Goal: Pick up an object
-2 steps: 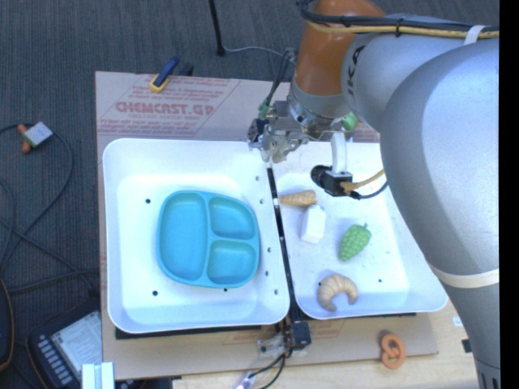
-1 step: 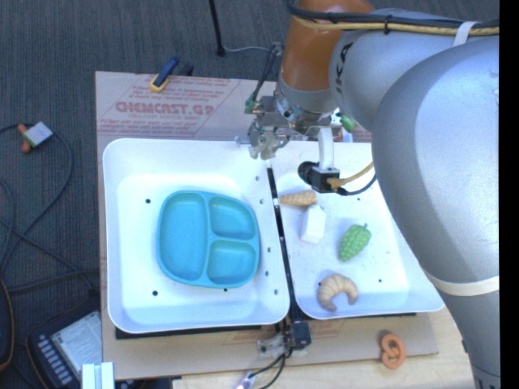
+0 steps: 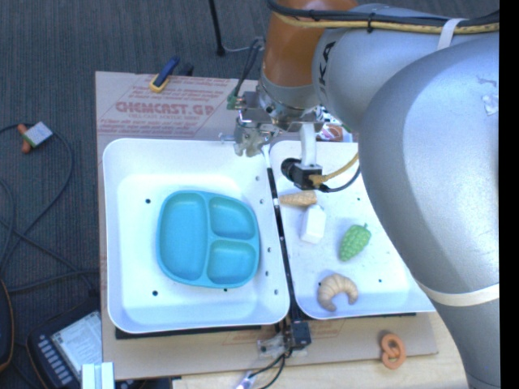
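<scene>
Beyond the far right corner of the blue divided plate (image 3: 207, 237), as the camera sees it, the gripper (image 3: 253, 143) hangs over the far rim of the left bin (image 3: 134, 298), close to the seam where the two bins meet. Whether the gripper is released or clenched cannot be determined from this view. The grey arm (image 3: 405, 96), with its orange band (image 3: 296, 47) directly above the wrist, enters from the view's right of the plate and covers the far right part of the scene.

The plate lies flat in the left bin, roughly centred, with three compartments facing up.

The candidate objects lie in the right bin (image 3: 389, 286), all on the view's right of the plate and apart from the gripper:
- A tan bread piece (image 3: 297, 199), just across the seam, level with the plate's far edge.
- A white block (image 3: 313, 225), just beside the bread piece on its near side.
- A green knobbly item (image 3: 354, 241), further right, level with the plate's middle.
- A croissant (image 3: 336, 290), level with the plate's near edge.

Outside the bins, an orange pretzel-shaped item (image 3: 392, 350) rests on the bench nearer the camera than the plate and to its right. A printed cardboard sheet (image 3: 162, 108) lies beyond the plate, with a blue and yellow tool (image 3: 165, 73) at its far edge.
</scene>
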`<state>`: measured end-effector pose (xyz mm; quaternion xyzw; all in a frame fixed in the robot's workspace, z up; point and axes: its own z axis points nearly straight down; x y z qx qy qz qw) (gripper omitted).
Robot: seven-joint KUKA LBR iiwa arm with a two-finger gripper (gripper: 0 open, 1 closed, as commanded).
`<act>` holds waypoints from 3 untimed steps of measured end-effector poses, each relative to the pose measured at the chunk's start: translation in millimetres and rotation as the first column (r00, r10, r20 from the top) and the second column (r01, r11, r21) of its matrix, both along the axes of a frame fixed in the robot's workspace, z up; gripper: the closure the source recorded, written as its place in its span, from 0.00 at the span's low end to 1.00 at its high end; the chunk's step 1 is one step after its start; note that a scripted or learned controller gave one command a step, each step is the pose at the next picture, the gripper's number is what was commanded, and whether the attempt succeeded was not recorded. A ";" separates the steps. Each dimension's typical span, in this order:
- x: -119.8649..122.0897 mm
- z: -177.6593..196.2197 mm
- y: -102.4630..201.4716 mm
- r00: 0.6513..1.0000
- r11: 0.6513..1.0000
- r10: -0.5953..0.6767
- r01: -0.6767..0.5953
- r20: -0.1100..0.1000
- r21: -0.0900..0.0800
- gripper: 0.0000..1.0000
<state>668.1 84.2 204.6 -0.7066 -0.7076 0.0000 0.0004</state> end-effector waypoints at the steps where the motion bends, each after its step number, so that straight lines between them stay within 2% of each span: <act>1: -50.4 41.5 88.8 1.000 1.000 0.003 -0.003 0.000 0.001 1.00; 2: -67.3 27.9 149.4 1.000 1.000 0.001 -0.001 -0.002 -0.001 1.00; 3: -134.0 5.7 148.5 1.000 1.000 0.000 0.000 -0.003 -0.002 1.00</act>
